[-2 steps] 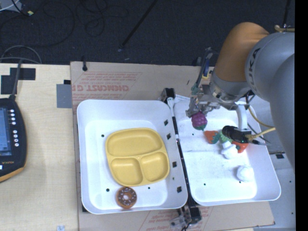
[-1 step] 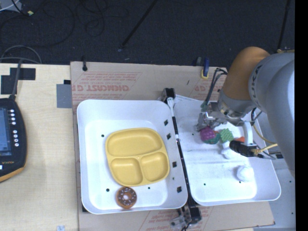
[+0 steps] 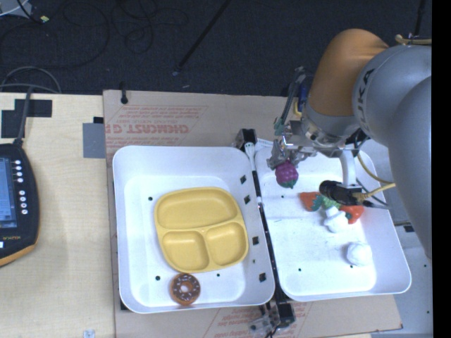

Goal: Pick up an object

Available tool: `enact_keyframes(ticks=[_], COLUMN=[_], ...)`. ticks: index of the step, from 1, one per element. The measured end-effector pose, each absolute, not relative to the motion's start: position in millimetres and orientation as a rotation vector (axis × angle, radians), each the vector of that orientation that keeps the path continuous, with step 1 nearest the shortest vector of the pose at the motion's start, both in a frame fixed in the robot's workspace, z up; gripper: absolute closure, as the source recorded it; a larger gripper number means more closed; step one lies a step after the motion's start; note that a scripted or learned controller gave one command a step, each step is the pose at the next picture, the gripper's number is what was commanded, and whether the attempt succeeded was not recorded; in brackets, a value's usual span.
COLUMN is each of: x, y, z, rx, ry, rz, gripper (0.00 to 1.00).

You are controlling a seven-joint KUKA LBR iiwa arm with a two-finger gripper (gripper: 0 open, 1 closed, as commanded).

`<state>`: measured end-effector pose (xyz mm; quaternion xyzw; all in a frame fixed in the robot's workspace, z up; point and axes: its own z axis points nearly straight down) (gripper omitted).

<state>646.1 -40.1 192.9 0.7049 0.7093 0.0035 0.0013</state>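
Arm: one grey robot arm (image 3: 394, 97) with an orange band, reaching in from the right over the far end of the right bin.
Bench: a pale wooden bench (image 3: 56, 273) with a cardboard sheet (image 3: 183, 118) under the bins.
Bins: two shallow white bins side by side, the left bin (image 3: 134, 174) and the right bin (image 3: 380, 280), touching along their inner walls.
Control pendant: one dark handheld pendant (image 3: 14, 203) with a screen and an orange edge, on the bench well left of the bins.
Plate: one yellow plate (image 3: 201, 227) with three compartments, lying flat in the middle of the left bin.
Gripper: one gripper (image 3: 285, 155) hanging over the far left corner of the right bin; whether it is spread or pressed together cannot be told.
Toy heap: a small heap of toys (image 3: 337, 222) in orange, green, white and red, in the middle of the right bin; their number cannot be told.
Donut: one brown frosted donut (image 3: 185, 289), in the left bin just beside the plate's near edge.
White ball: one white ball (image 3: 357, 253), near side of the right bin, apart from the heap.
Purple toy: one small, rounded, dark purple toy (image 3: 287, 176), directly under the gripper's tip in the right bin's far left corner; whether it is gripped cannot be told.
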Motion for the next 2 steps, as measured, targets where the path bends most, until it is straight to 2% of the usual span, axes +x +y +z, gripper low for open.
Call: enact_keyframes(ticks=[1,2], x=[644.8,594.7], y=[77.7,37.2], z=[264.1,208.9], rx=[2.208,2.229], ry=[2.234,2.223], rz=[0.014,-0.013], gripper=[1.0,1.0])
